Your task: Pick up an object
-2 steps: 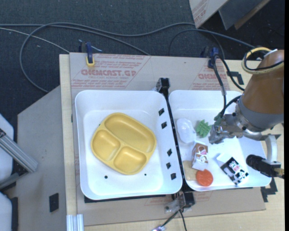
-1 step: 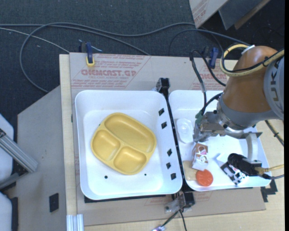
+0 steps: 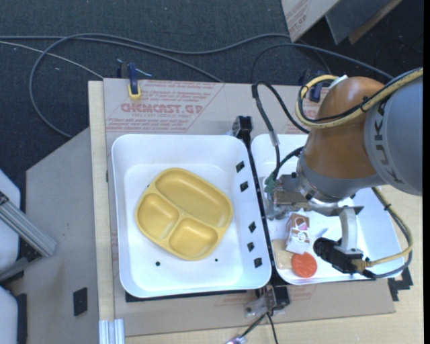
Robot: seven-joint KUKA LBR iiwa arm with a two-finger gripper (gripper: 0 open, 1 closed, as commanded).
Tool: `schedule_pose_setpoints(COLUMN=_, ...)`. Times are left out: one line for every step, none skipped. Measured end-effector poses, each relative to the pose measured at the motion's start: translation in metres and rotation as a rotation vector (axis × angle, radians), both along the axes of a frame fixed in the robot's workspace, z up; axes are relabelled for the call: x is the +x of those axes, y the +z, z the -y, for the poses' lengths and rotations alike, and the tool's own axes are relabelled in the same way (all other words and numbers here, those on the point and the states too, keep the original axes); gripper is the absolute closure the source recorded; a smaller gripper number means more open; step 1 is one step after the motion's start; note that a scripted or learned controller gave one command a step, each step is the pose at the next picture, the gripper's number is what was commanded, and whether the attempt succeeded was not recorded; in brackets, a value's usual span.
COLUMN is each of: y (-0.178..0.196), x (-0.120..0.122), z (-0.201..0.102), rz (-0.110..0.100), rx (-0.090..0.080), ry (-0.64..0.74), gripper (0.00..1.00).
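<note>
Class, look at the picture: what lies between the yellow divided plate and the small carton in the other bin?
In the camera view, between the yellow plate and the small carton lie bare white floor of the left bin and the black-clipped divider where both bins meet.

Floor (image 3: 60, 80): dark grey carpet, seen on all sides of the bench. Bench top (image 3: 168, 101): brown board with red printed lettering along its far edge. A blue-and-yellow clamp (image 3: 134, 77) grips the board's far left corner. Black cables (image 3: 74, 47) lie looped on the carpet beyond the bench. Cardboard box (image 3: 306, 15) on the floor beyond the bench's far right corner. Lighting even, no hard shadows.
</note>
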State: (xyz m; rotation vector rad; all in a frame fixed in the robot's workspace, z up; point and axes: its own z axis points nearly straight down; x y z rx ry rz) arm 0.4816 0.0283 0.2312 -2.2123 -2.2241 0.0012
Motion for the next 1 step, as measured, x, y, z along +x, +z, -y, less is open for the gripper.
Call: schedule_pose_setpoints(y=0.0053, x=0.005, z=-0.0528, rz=0.004, rx=0.0, ry=0.001, gripper=1.0)
